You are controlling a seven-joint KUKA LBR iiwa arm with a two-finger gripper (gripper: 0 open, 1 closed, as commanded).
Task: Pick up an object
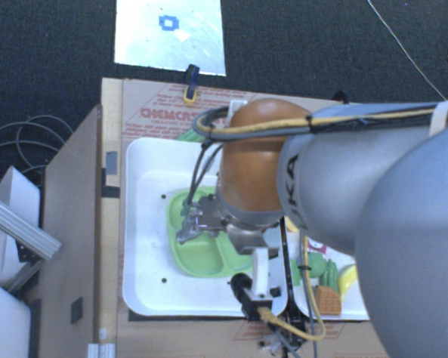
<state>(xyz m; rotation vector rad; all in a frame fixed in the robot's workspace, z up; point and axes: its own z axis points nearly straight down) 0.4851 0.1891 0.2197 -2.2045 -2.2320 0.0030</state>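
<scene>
The pincer (188, 227) was low inside the left bin (143, 207), just over the green tray (204, 260); it showed as a small cluster of grey metal parts, and the arm's wrist covered so much of it that I could not tell if it was wide or narrow, or if anything was between it. The green tray was a smooth plastic piece with rounded corners and shallow compartments; it lay on the white floor of the bin, and its upper right part was hidden under the wrist. Above the pincer stood the orange band (256, 150), a glossy rounded shell, with dark and yellow cables running over it; the grey body of the arm (374, 199) filled the right side and was cut off by the edge. To the right, between the cables, some small things were partly visible: a green piece (326, 270), a yellow piece (347, 278) and an orange-brown block (328, 300) with a grid-like texture; their full shapes were hard to make out. The bin was shallow, white and smooth, with rounded corners; under it lay brown cardboard (167, 110) with red printed letters; beyond it a pale square sheet (171, 27) with a blue mark lay on the dark carpet.
</scene>
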